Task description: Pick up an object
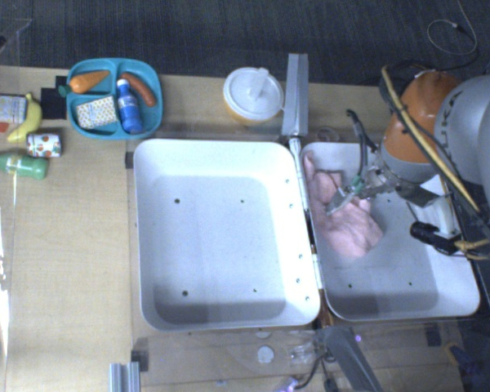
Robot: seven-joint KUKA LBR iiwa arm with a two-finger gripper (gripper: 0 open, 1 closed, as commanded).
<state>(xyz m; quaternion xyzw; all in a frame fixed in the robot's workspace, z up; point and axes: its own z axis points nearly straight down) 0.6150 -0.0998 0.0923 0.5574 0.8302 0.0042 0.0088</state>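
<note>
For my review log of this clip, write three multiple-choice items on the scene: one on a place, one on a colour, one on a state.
1. Where does the pink cloth lie?
A. left bin
B. right bin
C. blue tray

2. What colour is the divided tray at the bench's far left?
A. blue
B. red
C. white

3. How does the pincer stand to the cloth?
A. far away over the left bin
B. down at the cloth's upper part
C. parked outside both bins

Answers:
1 B: the cloth sits against the left wall of the right bin.
2 A: its rim and dividers are blue.
3 B: its tip meets the cloth's upper part; a grip cannot be judged.
</note>
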